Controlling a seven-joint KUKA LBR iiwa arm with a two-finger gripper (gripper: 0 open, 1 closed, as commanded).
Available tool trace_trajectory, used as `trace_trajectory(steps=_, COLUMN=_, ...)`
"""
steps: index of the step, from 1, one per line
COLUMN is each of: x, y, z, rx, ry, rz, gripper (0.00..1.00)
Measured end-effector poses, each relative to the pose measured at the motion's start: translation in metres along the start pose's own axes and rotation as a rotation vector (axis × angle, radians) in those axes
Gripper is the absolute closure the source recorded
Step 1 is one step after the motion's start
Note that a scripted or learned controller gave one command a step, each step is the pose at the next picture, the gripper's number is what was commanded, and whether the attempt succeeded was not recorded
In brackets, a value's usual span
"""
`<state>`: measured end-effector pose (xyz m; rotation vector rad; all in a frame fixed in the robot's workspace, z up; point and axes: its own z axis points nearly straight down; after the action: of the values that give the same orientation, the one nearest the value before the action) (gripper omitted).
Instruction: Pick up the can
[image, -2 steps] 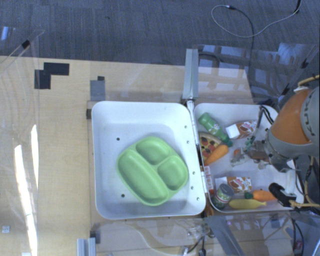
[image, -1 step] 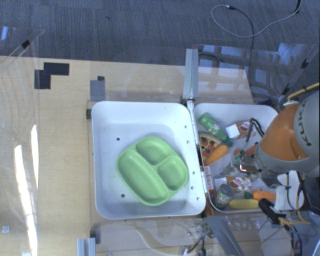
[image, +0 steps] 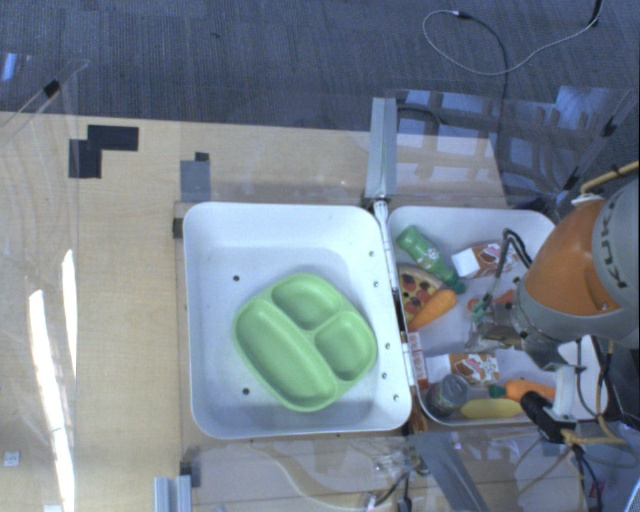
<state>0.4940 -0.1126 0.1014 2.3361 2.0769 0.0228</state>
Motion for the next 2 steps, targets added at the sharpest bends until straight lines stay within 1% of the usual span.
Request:
trace_trajectory(steps=1, x=0.0291, y=0.0038, z=-0.1457, rx=0.014, ry=-0.001, rz=-0.052, gripper=1.0)
trace_trajectory(steps=2, x=0.0292, y=0.0037, z=-0.1455, rx=0.014, ry=-0.001, rz=-0.052, gripper=0.0)
